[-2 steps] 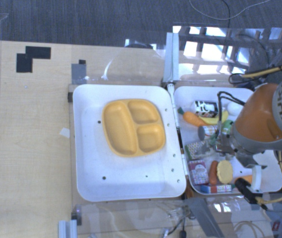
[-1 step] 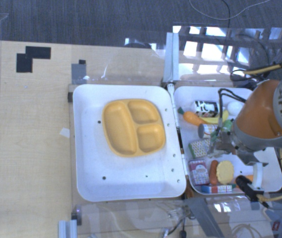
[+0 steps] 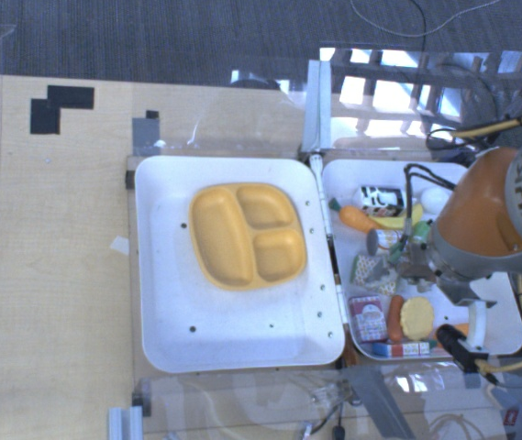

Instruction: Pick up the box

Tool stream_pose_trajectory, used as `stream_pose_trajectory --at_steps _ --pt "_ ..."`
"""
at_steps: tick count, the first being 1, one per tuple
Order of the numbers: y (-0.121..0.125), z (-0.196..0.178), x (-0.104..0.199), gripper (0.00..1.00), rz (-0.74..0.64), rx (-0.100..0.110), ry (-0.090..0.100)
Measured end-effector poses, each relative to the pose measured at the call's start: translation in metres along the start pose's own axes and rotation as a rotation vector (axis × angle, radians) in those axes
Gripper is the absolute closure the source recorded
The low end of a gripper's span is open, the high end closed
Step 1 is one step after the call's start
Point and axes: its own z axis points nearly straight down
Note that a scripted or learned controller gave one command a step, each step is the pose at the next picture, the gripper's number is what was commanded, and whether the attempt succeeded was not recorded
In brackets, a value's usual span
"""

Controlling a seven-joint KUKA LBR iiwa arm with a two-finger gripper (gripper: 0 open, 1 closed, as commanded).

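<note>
Pale wood bench (image 3: 49, 273) carries two white bins. The left bin (image 3: 164, 337) holds a yellow divided plate (image 3: 247, 234). The right bin (image 3: 504, 333) is crowded with small groceries. The grey-and-orange arm (image 3: 481, 214) reaches over them, its gripper (image 3: 407, 266) low above the clutter; whether it is released or clenched I cannot tell. The red-and-white box (image 3: 367, 319) lies flat in the near left corner, beside a sausage (image 3: 394, 315). It is probably light, stiff card, best pinched across its short sides.
</note>
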Motion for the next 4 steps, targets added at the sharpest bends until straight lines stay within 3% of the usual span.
stream_pose_trajectory --at_steps 1,2,3,4 --pt "0.023 0.022 0.013 0.0 -0.156 0.018 -0.003" --pt "0.026 0.011 0.016 1.0 -0.161 0.011 -0.001" --pt "0.002 -0.012 -0.013 1.0 -0.187 0.025 -0.002" --pt "0.002 -0.012 -0.013 0.0 -0.187 0.024 -0.002"
